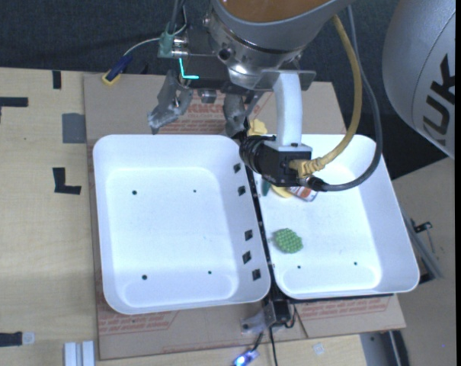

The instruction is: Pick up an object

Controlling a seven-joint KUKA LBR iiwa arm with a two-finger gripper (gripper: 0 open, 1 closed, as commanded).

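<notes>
Here, gripper (200, 117) hangs above the far rim of the left bin (108, 158), fingers spread and holding nothing | green object (288, 241) rests low in the right bin (382, 227) near the shared divider; likely target, untouched | small item (302, 193) near the black camera mount (280, 162), unclear

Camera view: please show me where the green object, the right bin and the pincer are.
green object (288, 241), camera view, middle of its bumpy top.
right bin (382, 277), camera view, bare sloping wall near the front right corner.
pincer (201, 117), camera view, midway between its fingertips.
</notes>
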